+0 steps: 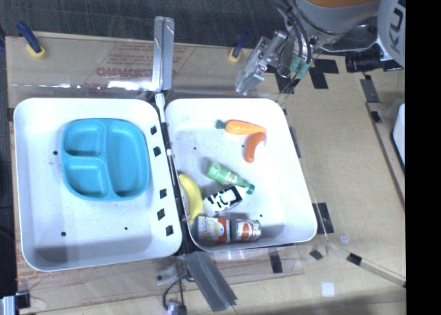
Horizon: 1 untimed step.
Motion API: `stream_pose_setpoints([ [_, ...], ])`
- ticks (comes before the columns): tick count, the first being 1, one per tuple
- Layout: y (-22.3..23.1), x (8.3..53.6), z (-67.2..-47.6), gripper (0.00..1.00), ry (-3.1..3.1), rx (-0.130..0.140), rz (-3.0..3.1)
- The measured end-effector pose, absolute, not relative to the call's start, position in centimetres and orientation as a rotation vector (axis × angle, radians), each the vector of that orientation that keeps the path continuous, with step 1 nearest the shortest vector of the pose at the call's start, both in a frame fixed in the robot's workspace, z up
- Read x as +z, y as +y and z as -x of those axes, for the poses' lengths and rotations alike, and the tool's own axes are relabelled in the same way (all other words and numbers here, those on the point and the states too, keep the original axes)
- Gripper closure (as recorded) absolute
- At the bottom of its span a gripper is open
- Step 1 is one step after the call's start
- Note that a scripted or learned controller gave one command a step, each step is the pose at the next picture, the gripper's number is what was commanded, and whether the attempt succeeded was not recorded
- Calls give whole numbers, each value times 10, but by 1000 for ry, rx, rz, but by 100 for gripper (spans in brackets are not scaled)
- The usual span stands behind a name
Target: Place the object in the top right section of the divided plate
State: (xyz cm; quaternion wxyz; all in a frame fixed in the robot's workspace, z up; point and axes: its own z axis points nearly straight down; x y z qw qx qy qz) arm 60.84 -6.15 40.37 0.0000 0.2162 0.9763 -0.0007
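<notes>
While the end effector (pixel 253 76) hangs above the far rim of the right bin (pixel 296 189), I cannot tell how wide it stands, and nothing shows in its grip. Nearest below it lie an orange carrot (pixel 241 127) and sausage (pixel 253 146); farther off sits the blue divided plate (pixel 107 157) in the left bin (pixel 41 238).
</notes>
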Motion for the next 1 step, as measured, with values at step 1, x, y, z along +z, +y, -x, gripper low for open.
stream_pose_setpoints([
  [1, -71, 378, -646, 100, 3117, -1, -349],
])
